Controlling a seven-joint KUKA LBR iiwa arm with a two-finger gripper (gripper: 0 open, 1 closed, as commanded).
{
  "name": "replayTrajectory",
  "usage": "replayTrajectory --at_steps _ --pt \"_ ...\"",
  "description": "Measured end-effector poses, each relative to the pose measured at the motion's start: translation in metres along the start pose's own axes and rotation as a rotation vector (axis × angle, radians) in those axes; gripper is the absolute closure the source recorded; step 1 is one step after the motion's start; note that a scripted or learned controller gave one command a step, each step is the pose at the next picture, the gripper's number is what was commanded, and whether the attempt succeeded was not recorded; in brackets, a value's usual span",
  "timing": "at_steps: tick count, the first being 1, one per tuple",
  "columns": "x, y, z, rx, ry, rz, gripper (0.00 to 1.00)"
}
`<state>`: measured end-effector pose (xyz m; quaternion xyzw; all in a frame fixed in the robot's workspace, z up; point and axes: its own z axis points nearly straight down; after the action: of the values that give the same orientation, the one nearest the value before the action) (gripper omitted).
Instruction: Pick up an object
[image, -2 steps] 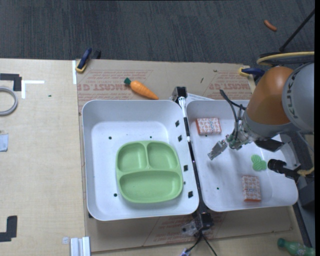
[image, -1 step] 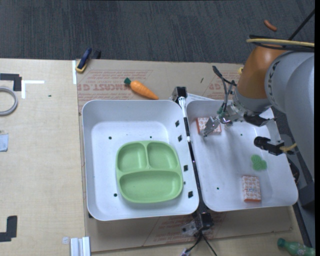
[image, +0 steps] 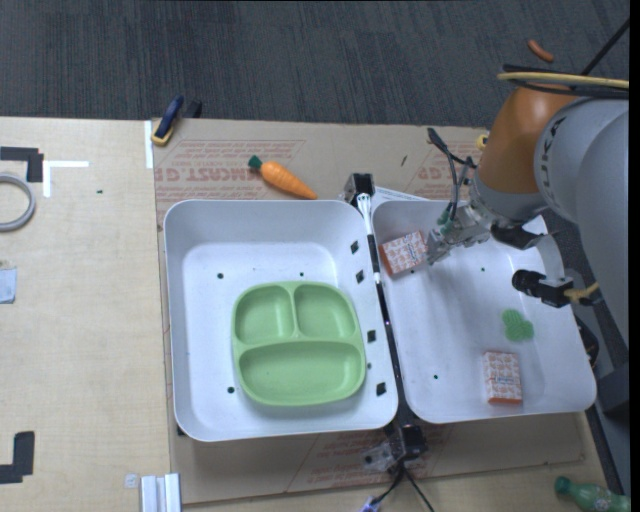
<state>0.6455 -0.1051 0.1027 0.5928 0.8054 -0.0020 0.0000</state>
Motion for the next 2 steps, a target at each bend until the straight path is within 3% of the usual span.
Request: replayTrajectory --at_steps 1,2 --pt "0.0 0.0 0.0 0.0 0.0 0.0 0.0" --pt "0.071 0.036 -0.09 -0.003 0.001 0.193 0.0"
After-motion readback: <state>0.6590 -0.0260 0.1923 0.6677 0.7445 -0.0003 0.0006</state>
